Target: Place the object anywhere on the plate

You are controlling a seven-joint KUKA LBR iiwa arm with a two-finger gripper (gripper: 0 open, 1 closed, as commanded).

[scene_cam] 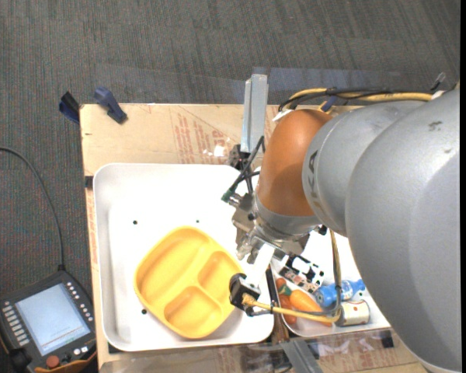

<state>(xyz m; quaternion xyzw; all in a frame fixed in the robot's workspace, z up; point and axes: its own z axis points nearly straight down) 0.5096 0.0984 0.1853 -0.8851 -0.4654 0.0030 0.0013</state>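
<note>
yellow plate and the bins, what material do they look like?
Yellow plate: likely moulded plastic, smooth and slightly glossy; the uniform colour and rounded compartment dividers suggest it. White bin: probably plastic too, smooth, matte, with a rounded rim, though coated metal cannot be excluded.

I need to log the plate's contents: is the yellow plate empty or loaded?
Empty: the yellow plate shows bare compartments; nothing lies in them.
</note>
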